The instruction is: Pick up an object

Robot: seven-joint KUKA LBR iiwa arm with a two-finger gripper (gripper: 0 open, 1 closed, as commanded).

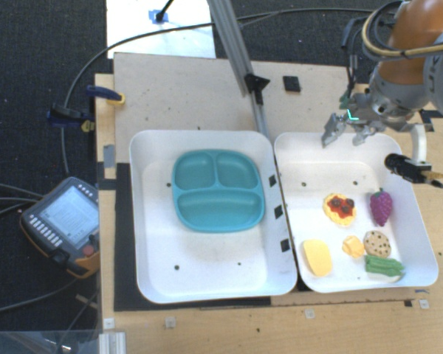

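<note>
On the desk, the left bin [151, 271] holds a teal divided plate [218, 190], and the right bin [310, 150] has toy foods along its near-right side: yellow cheese wedge [317, 257], small pizza [340, 208], cookie [376, 243], purple grapes [382, 206]. The fingers [344, 131] hang spread apart and empty over the right bin's far edge. The nearest candidate, the pizza, lies well apart from them, toward the bin's near side.

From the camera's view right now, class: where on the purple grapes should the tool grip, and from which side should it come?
Probably from above, closing across the narrow middle of the purple grapes. The bunch lies flat and long, running toward the bin's near and far edges, with bare floor on its left and right. The tool hovers open over the right bin's far edge.
</note>
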